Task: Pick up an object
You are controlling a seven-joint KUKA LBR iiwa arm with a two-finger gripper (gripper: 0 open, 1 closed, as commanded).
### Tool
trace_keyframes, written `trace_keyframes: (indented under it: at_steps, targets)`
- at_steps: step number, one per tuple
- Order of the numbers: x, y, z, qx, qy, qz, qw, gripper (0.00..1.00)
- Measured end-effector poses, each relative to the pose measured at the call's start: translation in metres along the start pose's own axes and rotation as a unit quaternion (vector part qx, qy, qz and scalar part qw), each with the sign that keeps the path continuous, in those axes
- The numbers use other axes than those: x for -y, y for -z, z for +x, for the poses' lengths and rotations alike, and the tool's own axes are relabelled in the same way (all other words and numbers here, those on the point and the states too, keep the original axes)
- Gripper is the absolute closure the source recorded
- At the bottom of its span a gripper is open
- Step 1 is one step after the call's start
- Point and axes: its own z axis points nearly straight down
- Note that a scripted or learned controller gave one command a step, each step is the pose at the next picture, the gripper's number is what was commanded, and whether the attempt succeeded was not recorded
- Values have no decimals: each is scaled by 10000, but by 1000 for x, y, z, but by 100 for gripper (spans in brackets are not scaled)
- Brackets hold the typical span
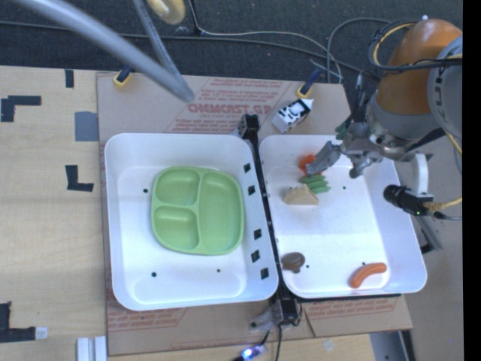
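The right bin [391, 224] holds several small objects. A red piece [307, 162] and a green piece [316, 183] lie near its back left, with a tan wedge [301, 195] just in front of them. A brown lump [292, 261] sits at the front left and an orange sausage [367, 274] at the front right. My gripper [340, 164] hangs over the back of this bin, just right of the red and green pieces. It is open, one finger [323, 159] slanting toward the red piece, and nothing is between the fingers.
The left bin [128, 201] holds a green divided plate [198, 210]. A black divider strip [259, 201] runs between the bins. A small black-and-white object [291, 111] lies on the cardboard behind the right bin. A grey pole [105, 36] crosses the top left.
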Motion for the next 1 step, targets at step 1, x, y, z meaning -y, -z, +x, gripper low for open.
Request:
trace_keyframes:
  at_steps: [1]
  targets:
    - [-2, 8, 0, 7, 18, -68, 10000, 0]
